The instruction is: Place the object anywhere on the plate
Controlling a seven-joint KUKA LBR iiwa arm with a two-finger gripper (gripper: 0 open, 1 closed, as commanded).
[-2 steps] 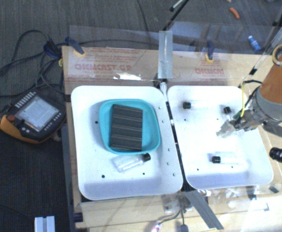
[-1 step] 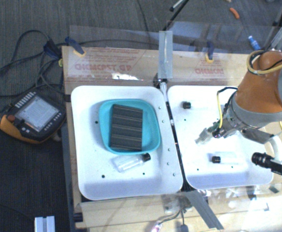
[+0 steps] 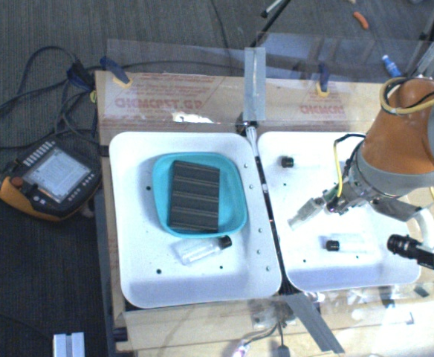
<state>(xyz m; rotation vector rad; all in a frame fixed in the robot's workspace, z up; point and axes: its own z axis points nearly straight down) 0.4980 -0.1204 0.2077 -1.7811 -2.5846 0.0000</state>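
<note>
Block (image 3: 195,195), dark grey with ribs along its top, lay flat on the teal plate (image 3: 236,199), roughly centred, long side running front to back. The plate sat in the left bin (image 3: 135,266), toward the back half. A clear vial with a black cap (image 3: 201,250) lay on its side in the same bin, just off the plate's front rim; touching the rim or not, too close to call.

The end effector (image 3: 305,214) was over the right bin (image 3: 306,270), near its middle and pointing left toward the divider between the bins. The grey arm (image 3: 397,136) came in from the right with the orange band above the wrist. Open or closed: could not tell, as the tip was small and blurred. Nothing visible was held in it.

The block was well apart from the end effector, to its left, across the bin divider and at about the same depth on the counter (image 3: 202,103).

In the right bin, a small black cap-like piece (image 3: 286,161) sat behind the end effector, and a second clear vial with a black cap (image 3: 343,244) lay in front of it, near it but apart. A handheld control pendant (image 3: 50,178) with cables lay on the floor to the left of the counter.
</note>
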